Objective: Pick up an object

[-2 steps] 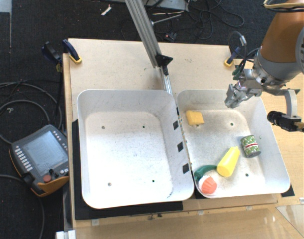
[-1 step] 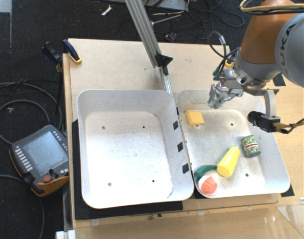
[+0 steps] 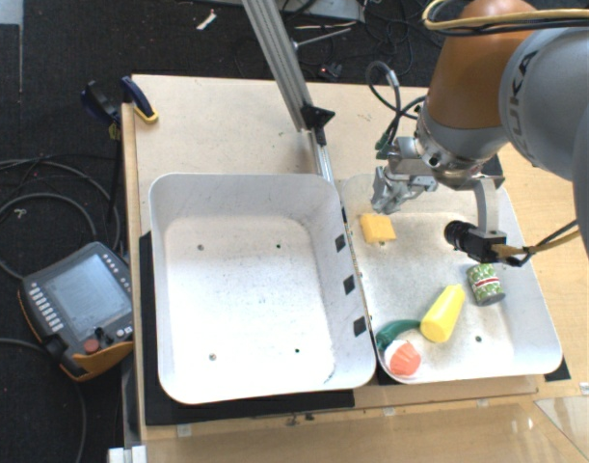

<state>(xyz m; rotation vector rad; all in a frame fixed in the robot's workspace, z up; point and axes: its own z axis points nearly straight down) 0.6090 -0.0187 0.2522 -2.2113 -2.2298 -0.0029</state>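
In the right bin lie a pale yellow block, a yellow corn-like piece, a small green can with a red-and-white label, and an orange-red piece with a green top at the front left corner. My gripper hangs at the back left of this bin, just above and behind the pale yellow block. Its fingertips point down and nothing shows between them.
The left bin stands beside it, its right wall meeting the right bin's left edge. A slanted metal rail rises behind the bins. A teach pendant lies off the bench to the left.
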